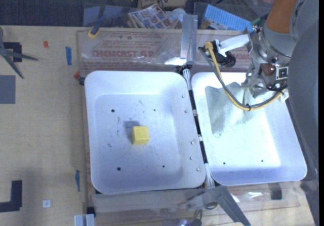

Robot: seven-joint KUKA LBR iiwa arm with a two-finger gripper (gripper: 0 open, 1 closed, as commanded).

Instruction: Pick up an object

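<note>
A small yellow cube [140,135] lies on the floor of the left bin [101,93], a little left of its middle. My gripper [256,87] hangs over the far right part of the right bin [283,159], well to the right of the cube and apart from it. A yellow cable loops down from the wrist across that bin's back. The wrist and cables cover the gripper's tip, and nothing is seen in it.
The grey arm with its orange band [286,7] fills the right edge above the right bin. A ridge [195,118] divides the two bins. A clear plastic sheet [131,47] and clutter lie behind the bins; wooden bench [40,118] spreads to the left.
</note>
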